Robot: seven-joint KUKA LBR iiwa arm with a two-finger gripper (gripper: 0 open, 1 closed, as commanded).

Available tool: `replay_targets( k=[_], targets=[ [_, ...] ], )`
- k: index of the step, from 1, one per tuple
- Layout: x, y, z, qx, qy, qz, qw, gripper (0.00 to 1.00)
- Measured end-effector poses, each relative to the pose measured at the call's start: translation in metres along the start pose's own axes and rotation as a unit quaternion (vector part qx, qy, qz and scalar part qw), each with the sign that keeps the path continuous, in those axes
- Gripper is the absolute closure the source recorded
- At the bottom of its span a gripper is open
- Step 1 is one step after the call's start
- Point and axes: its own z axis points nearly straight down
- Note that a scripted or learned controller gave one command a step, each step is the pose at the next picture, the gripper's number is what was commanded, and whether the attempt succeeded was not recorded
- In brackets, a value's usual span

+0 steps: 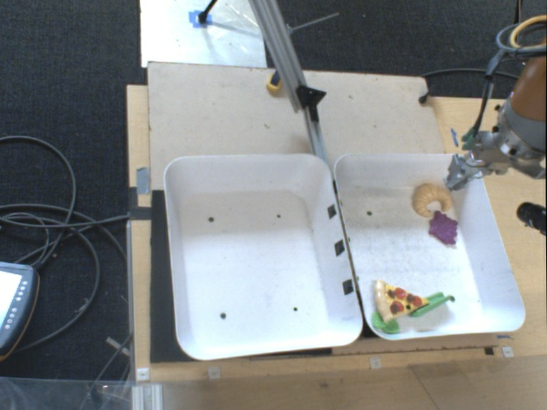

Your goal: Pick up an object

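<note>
Enters from the right as a grey robot arm point(523, 135) with an orange band above the wrist, bent down toward the shallow white plastic bin on the right point(385, 250). Ends in a metal two-finger gripper point(459, 174), pointed down and to the left, low over the far right corner of this right bin. Not possible to tell whether open or closed, and nothing seen held in it.

Just beside the gripper, inside the right bin near its far wall: a tan, curved toy croissant point(432, 199), lying flat. Touching or almost touching it, a little closer to the bin's middle: a small purple toy bunch of grapes point(444, 228). At the near wall of the right bin, well apart from these two: a triangular toy pizza slice with red dots point(397, 297), and against it a green plastic piece point(430, 303).

Left of the right bin, wall against wall: a second shallow white bin point(248, 254). Under both, a pale wooden bench point(367, 114).
</note>
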Motion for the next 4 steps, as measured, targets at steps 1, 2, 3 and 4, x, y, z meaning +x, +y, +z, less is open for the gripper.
replay_targets(
  k=[1,2,3,4],
  targets=[
    [0.058,-0.016,0.007,0.003,0.002,-0.002,1.0000,1.00],
    [0.118,-0.033,0.011,0.003,0.002,-0.002,1.0000,1.00],
    [0.175,-0.036,0.005,0.002,0.002,-0.003,1.0000,1.00],
    [0.220,-0.056,-0.003,0.003,0.002,-0.002,1.0000,1.00]
  ],
)
